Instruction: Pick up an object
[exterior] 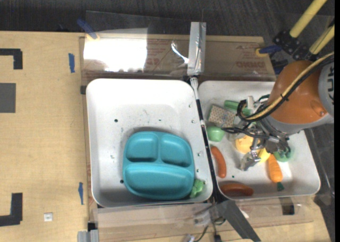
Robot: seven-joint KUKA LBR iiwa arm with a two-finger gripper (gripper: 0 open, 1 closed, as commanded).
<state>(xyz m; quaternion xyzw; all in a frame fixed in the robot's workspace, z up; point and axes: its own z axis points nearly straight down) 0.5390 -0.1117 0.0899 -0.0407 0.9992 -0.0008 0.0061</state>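
Pincer: hanging low in the right bin, fingers' state unclear.
Right bin: holding carrot, sausages, yellow piece.
Left bin: holding teal tray.

Two bins, one teal tray

One fixed camera, high over the bench, tilted down at a slant. Both white bins sit mid-frame: left bin, right bin. Dark floor runs along the top edge. Arm enters from the right side. Medium distance, whole bench width nearly covered
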